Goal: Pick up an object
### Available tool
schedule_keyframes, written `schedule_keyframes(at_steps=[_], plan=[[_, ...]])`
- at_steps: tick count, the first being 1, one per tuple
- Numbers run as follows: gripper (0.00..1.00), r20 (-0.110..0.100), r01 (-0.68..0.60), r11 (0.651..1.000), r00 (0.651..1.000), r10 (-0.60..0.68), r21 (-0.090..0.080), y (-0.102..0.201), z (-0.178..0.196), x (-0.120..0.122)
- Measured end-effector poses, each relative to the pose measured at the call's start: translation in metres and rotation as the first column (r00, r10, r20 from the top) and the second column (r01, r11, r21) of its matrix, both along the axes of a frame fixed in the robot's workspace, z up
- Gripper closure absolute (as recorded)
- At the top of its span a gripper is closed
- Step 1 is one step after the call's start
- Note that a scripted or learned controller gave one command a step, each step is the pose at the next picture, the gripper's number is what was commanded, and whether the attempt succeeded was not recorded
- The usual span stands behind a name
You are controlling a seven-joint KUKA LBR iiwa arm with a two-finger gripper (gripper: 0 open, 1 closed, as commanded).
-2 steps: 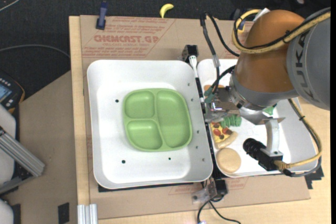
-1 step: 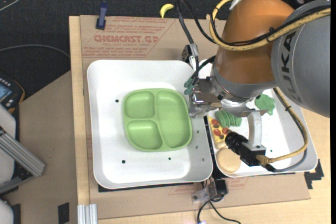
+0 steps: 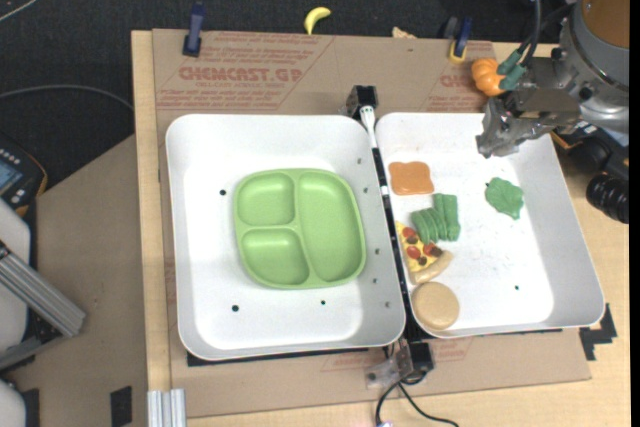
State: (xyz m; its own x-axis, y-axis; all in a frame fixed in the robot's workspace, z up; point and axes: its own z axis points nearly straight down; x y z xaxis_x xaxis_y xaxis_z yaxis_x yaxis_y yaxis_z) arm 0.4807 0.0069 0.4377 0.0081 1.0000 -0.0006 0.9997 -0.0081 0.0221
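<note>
My gripper (image 3: 497,141) hangs over the back part of the right bin (image 3: 560,300), pointing down. It sits above and a little left of a green leafy piece (image 3: 505,197). Nothing shows between its fingers. Further left in that bin lie an orange square slice (image 3: 411,178), a bunch of green beans (image 3: 437,218), a pizza slice (image 3: 422,254) and a round tan cookie (image 3: 436,304).
The left bin (image 3: 200,165) holds a green divided plate (image 3: 298,227). A small orange object (image 3: 485,75) and a blue clamp (image 3: 460,37) sit on the cardboard behind the right bin. A yellow banana toy (image 3: 316,17) lies at the back edge.
</note>
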Motion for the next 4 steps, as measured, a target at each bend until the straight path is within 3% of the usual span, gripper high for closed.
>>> schedule_keyframes(at_steps=[1, 2, 3, 4], plan=[[1.0, -0.034, -0.008, 1.0, 0.999, 0.008, 0.0, 0.017, -0.109, -0.003], [1.0, -0.032, -0.01, 1.0, 0.999, 0.01, 0.001, 0.042, -0.203, 0.038], [1.0, -0.001, -0.012, 1.0, 1.0, 0.012, 0.005, 0.062, 0.002, 0.019], [1.0, -0.032, -0.006, 1.0, 0.999, 0.006, -0.001, 0.058, -0.101, 0.038]])
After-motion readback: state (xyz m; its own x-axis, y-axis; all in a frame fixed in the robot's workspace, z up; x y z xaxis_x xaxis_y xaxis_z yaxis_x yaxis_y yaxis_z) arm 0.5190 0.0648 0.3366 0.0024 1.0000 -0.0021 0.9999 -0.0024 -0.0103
